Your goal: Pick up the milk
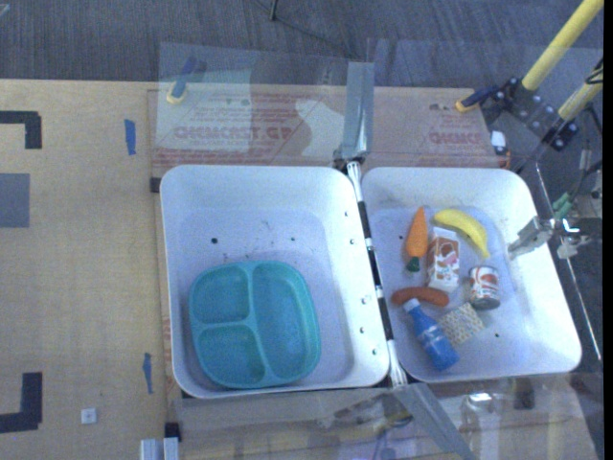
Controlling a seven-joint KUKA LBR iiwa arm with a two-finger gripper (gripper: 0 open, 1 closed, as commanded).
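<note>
Two shallow white bins sit side by side on a tan counter (77, 305), seen from above at a slant. The left bin (259, 195) carries a teal divided plate (254, 324) with three compartments, lying in its near half. The right bin (536, 343) carries the small items, grouped near its middle. The milk (443, 262), a small white and red carton, lies flat at the centre of this group. An orange carrot (417, 235) lies just beside the carton's left edge, and a yellow banana (464, 228) lies just beyond its far right corner. A red and white can (485, 286) stands just right of the carton. Near the carton's front end lies a red sausage (420, 296); in front of that, a blue bottle (432, 337) lies on its side, with a small patterned packet (463, 323) touching its right flank. The arm's jaws (525, 241) hang at the right rim of the right bin, apart from the milk and clear of every item; whether they stand wide or narrow cannot be told here.
</note>
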